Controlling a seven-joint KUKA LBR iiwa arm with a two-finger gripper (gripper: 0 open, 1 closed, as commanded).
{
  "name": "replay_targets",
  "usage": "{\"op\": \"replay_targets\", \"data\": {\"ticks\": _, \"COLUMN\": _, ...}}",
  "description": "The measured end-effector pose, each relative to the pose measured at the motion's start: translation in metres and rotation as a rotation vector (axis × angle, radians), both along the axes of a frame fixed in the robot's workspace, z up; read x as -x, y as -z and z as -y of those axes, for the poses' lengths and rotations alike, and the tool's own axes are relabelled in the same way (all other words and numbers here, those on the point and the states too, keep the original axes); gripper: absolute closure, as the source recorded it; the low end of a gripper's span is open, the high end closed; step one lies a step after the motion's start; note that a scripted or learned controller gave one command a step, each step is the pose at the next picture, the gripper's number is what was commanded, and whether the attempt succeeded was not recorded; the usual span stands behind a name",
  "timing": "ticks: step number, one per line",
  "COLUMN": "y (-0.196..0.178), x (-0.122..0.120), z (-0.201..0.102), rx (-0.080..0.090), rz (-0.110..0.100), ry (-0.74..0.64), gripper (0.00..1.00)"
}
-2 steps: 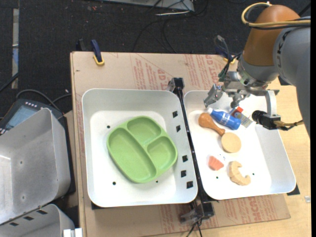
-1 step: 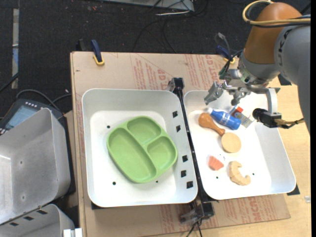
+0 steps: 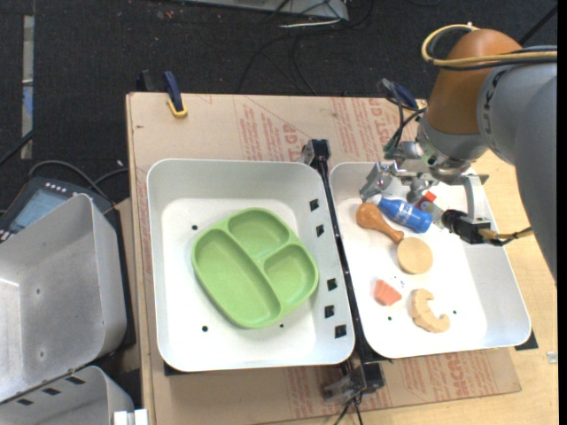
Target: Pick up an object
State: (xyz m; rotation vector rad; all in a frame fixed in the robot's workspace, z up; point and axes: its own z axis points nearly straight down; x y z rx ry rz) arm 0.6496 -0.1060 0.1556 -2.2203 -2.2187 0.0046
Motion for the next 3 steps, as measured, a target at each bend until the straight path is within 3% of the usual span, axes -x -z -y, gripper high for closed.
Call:
{"op": "replay_targets", "data": {"ticks": 1, "y": 0.0627, "x": 0.0003, "z": -0.0063, "rx": -0.001, "rz": 0.0, "ry": -0.004, "gripper": 0.0}}
{"op": "replay_targets", "data": {"ticks": 2, "y": 0.0634, "x": 0.0001, "z": -0.0068, "rx": 0.0, "rz": 0.003, "ry": -0.003, "gripper": 0.0}}
{"op": "replay_targets", "data": {"ticks": 3, "y": 0.0535, "x": -0.0004, "z": -0.007, "rx": 0.0, "rz": 0.005, "ry": -0.003, "gripper": 1.0}}
